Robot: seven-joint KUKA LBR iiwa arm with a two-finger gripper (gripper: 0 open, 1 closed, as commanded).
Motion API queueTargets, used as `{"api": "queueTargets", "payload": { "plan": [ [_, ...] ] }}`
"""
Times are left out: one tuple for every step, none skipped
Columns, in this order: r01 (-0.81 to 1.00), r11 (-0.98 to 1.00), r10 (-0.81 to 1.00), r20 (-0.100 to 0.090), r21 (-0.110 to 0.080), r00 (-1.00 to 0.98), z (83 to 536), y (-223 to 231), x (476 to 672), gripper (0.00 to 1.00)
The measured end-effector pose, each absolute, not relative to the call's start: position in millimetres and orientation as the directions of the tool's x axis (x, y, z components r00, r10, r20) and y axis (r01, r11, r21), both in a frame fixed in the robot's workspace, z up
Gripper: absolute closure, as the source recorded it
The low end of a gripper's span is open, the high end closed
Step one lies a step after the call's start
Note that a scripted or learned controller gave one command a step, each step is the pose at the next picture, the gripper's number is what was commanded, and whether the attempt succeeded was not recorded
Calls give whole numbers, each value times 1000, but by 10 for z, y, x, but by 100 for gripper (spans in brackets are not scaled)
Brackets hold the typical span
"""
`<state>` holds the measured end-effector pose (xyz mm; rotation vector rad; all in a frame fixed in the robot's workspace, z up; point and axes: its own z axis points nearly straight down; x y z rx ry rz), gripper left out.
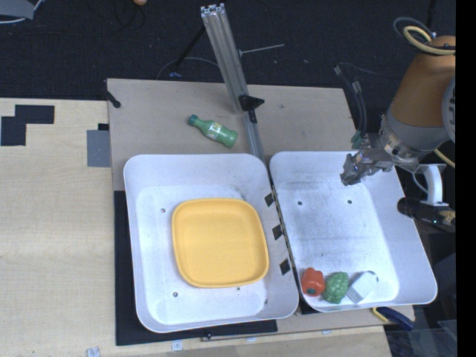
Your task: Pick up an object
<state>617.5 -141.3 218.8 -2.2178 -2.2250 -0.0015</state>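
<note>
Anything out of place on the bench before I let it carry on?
Yes: a green bottle lies on its side on the bench behind the left bin, outside both bins. The red, green and white items are bunched in the right bin's near corner.

A robotics lab: a plywood surface (171, 125) carries two white bins (149, 303) (405, 274), a metal rail (227, 50) rises upper centre, loose cables (416, 32) trail over dark carpet upper right.
</note>
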Motion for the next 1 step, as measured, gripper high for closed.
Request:
{"api": "queueTargets", "payload": {
  "plan": [
    [1000, 3, 1000, 1, -1, -3, 2109, -941, 5974, 100]
  ]
}}
